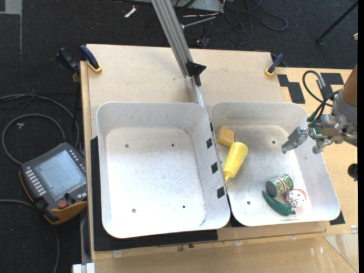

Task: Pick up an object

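The right bin (259, 109) holds a yellow squeeze bottle (234, 159) lying beside the divider and a small yellow block (226, 136) just above it. A green can (279, 185), a white ball with red spots (296, 197) and a dark green curved piece (277, 204) sit near the bin's front right corner. My gripper (305, 143) hangs over the right side of this bin, above and to the right of the can. It is open, and nothing lies between its fingers (291, 141).
The left bin (153, 169) adjoins the right one along a shared wall with black marks. A slanted aluminium pole (173, 30) reaches the bench's back. Clamps (91, 58) (274, 64) grip the back corners. A teach pendant (54, 178) lies on the floor to the left.
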Action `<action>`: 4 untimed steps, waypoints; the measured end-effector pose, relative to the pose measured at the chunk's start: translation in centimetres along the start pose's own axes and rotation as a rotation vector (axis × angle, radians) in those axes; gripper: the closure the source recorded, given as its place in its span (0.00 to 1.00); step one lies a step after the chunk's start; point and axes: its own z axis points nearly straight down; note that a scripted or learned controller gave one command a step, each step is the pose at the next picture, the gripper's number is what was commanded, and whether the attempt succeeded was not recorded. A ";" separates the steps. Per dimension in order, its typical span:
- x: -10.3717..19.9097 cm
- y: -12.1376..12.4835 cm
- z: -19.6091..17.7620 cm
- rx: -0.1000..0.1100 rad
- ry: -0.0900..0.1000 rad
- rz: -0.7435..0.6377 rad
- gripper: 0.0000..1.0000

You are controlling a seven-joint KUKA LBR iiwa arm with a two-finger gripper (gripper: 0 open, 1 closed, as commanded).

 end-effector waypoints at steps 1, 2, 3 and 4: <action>0.5 -0.3 4.4 0.005 0.001 0.001 0.00; 0.5 -1.0 10.7 0.007 0.002 0.003 0.00; 0.5 -0.9 15.1 -0.001 -0.001 0.002 0.00; 0.5 -0.8 14.0 -0.004 -0.001 0.001 1.00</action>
